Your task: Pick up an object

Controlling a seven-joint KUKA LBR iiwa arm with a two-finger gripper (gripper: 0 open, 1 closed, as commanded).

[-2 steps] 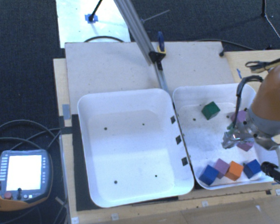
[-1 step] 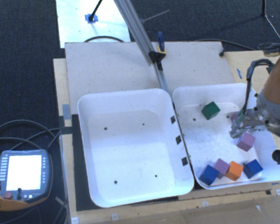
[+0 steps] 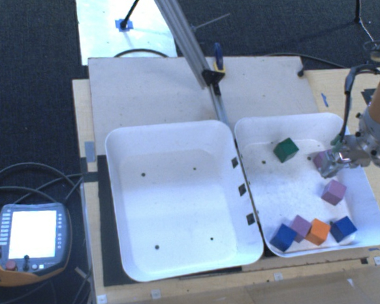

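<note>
Overhead view of a bench bearing two shallow white bins side by side. The left bin shows only small dark dots on its floor. The right bin holds the blocks: a green cube near its far wall, tilted on the floor; a light purple cube toward the right wall; and, along the near wall, a row comprising a blue cube, a second light purple cube, an orange cube and another blue cube, the first three touching one another.

The grey arm enters from the right, its gripper low over the right bin's right half, between the green cube and the upper light purple cube. A purplish block sits at the fingertips; whether the fingers clasp it cannot be told.

A teach pendant with a lit white screen lies on the dark floor at left. No legible writing or brand mark can be made out.
</note>
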